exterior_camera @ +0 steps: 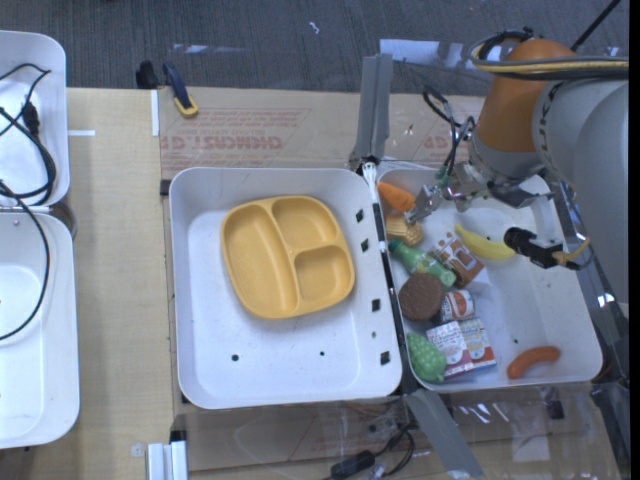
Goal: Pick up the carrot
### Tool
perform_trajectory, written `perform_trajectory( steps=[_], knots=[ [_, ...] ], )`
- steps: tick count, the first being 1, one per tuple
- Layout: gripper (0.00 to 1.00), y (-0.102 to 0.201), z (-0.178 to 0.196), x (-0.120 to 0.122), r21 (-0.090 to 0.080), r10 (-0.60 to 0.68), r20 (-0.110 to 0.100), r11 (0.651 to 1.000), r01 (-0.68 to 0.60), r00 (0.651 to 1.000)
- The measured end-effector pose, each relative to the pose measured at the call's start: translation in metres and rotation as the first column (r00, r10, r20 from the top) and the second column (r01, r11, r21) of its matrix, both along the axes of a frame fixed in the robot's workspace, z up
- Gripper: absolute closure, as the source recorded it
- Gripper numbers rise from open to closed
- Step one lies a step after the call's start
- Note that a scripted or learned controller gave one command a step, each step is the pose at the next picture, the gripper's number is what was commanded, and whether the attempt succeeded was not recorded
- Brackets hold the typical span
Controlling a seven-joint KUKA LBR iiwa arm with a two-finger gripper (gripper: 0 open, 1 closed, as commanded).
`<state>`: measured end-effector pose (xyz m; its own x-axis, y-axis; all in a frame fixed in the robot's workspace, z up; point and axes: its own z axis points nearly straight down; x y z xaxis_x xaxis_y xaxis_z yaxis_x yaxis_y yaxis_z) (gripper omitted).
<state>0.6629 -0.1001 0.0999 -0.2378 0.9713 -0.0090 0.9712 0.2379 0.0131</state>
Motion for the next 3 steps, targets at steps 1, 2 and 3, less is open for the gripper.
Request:
perform_trajectory(
  steps=[1, 2, 3],
  knots=[
    [0.00, 0.0000, 0.0000, 0.0002, -0.001, 0.046, 0.000, 0.999, -0.046, 0.999],
    [0.00, -0.0006, 0.0000, 0.0003, 0.000, 0.063, 0.001, 0.998, -0.063, 0.998],
    [0.00, -0.0006, 0.0000, 0.0003, 0.000, 0.063, 0.001, 0.998, -0.063, 0.998]
  ],
)
